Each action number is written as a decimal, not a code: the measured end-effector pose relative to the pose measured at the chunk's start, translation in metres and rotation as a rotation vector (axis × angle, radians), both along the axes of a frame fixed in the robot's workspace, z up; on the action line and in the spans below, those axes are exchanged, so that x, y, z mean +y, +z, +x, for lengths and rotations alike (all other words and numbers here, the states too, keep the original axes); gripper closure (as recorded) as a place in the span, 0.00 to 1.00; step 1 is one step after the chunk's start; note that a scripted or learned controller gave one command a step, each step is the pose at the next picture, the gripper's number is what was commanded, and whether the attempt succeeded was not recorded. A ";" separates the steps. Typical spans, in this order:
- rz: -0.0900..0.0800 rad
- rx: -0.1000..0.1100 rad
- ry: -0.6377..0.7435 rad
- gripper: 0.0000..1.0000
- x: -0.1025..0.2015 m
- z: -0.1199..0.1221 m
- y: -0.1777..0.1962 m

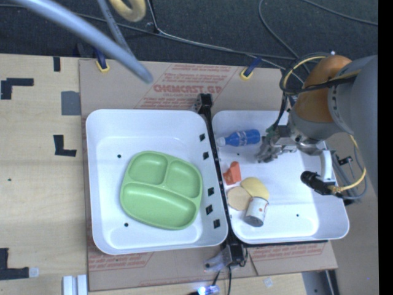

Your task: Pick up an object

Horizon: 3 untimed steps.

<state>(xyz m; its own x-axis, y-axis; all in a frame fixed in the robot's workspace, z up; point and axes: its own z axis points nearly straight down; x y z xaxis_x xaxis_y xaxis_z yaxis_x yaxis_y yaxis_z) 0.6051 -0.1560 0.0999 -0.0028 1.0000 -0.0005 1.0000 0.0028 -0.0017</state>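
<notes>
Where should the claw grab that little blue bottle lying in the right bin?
Probably across the middle of the blue bottle, coming straight down. It lies on its side along the right bin floor, so its narrow rounded width would sit between the fingers, and it lies apart from the orange piece.

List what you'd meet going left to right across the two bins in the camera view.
Green divided plate → orange piece → blue bottle → gripper.
</notes>
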 end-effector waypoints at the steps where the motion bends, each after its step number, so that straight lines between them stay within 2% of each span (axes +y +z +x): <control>1: -0.001 -0.006 -0.001 1.00 -0.003 0.001 0.063; 3: -0.001 -0.007 -0.001 1.00 -0.012 0.004 0.168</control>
<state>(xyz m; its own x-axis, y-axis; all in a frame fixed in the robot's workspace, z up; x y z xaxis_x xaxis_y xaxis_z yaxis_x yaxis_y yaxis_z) 0.6091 -0.1684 0.2676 -0.0019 1.0000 -0.0018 1.0000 0.0019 0.0052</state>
